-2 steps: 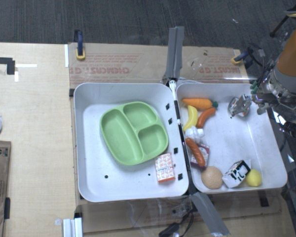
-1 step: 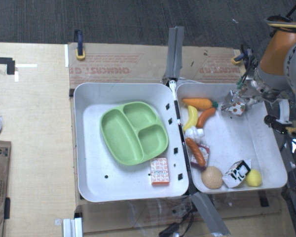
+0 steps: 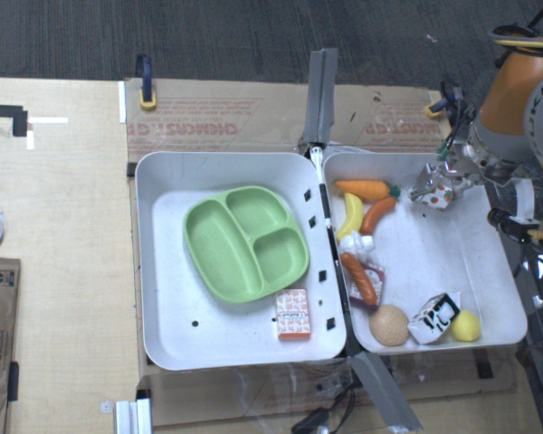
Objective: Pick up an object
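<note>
1. Showed two white bins side by side on a pale counter (image 3: 54,242), seen from above at a slant.
2. Found the hand (image 3: 439,188) low over the far right part of the right bin (image 3: 452,269), just beside its back wall. Could not tell whether open, closed or gripping anything.
3. Counted the pickable things in that bin: a carrot (image 3: 362,189), a banana (image 3: 351,215) and an orange sausage shape (image 3: 378,213) bunched by the left wall; a wrapped hot dog (image 3: 362,280) below them; a beige ball (image 3: 389,325), a black-and-white carton (image 3: 434,315) and a lemon (image 3: 466,325) along the near edge.
4. Judged the carrot nearest to the hand: probably light, stiff toy food with a smooth, somewhat slippery skin. Best taken across its thick middle.
5. Judged the ball and lemon likely to roll, and the carton boxy and easier to pinch on its flat sides.
6. Noted bare floor across the middle of the right bin, giving open room to descend; the walls crowded the bunched food.
7. Placed a green divided plate (image 3: 244,242) and a small box (image 3: 292,315) in the left bin (image 3: 163,269), well apart from the hand.
</note>
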Available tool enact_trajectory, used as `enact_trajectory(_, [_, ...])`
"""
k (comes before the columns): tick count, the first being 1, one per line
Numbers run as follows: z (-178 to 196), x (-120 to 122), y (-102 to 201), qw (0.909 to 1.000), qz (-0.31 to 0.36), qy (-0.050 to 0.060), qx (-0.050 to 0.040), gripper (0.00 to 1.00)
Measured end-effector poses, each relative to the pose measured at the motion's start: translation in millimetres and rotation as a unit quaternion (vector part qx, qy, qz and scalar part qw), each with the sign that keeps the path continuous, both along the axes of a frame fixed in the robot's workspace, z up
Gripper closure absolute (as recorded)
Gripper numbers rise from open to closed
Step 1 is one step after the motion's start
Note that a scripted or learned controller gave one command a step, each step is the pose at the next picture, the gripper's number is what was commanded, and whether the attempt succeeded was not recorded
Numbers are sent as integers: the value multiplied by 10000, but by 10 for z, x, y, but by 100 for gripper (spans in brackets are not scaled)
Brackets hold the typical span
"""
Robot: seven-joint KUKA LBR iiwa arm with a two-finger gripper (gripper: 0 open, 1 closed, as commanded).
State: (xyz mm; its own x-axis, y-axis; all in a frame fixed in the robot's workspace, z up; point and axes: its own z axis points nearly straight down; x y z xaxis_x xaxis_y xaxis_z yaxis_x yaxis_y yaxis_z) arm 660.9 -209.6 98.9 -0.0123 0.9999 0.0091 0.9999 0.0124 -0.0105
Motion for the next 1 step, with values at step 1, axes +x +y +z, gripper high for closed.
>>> enact_trajectory(1, [959, -14, 760, 9967, -813, -27, -52, 100])
